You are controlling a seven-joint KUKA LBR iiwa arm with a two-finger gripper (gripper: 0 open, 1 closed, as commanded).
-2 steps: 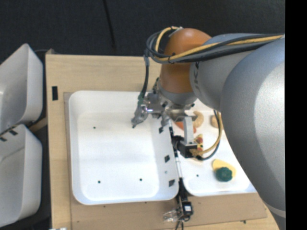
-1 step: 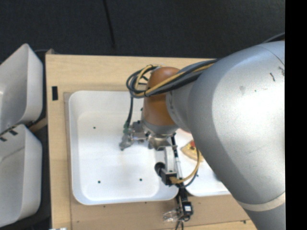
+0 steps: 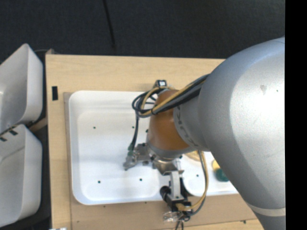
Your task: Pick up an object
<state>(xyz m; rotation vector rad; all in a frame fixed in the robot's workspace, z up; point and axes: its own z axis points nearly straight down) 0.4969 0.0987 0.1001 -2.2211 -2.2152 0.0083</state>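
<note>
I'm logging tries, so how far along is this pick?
Done: the arm has reached over the white bin, its orange band low above the floor. In hand: the tool sits close to the bin floor; nothing can be seen held in it. Left: securing and lifting something, perhaps the green and yellow pieces peeking out beside the arm.

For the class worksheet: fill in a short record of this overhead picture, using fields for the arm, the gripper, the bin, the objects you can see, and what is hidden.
arm: grey arm with an orange band, reaching in from the right over the bin
gripper: gripper low over the bin floor, near its middle
bin: shallow white bin on a wooden bench
objects: a small green object and a yellow one beside it, at the arm's edge
hidden: the arm covers the bin's right part
cables: dark cables looped above the wrist
</note>
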